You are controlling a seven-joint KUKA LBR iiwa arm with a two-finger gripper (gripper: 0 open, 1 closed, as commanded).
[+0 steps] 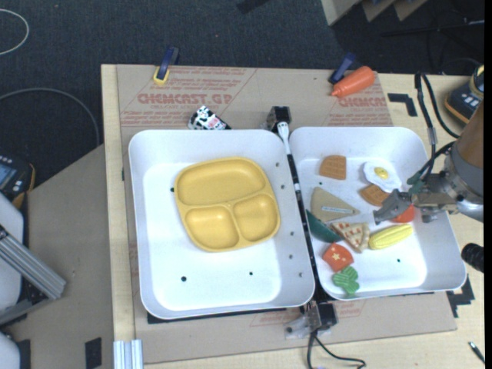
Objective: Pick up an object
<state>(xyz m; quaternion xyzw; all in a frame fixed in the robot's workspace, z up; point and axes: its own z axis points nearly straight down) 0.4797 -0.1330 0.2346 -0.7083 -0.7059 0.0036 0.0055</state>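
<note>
I see the pincer (pixel 400 206) low over the right bin (pixel 438 279), just above the yellow corn (pixel 390 237) | cannot tell its state | red piece (pixel 406 214) right beneath it, grip unclear | left bin (pixel 154 283) holds a yellow divided plate (pixel 227 203) | orange carrot (pixel 353 81) lies on the surface (pixel 115 114).

Bench items outside the bins: yellow clamp (pixel 162 68) at rear left, orange clamp (pixel 352 81) at rear right, black-and-white cow figure (pixel 207 119) between them.
</note>
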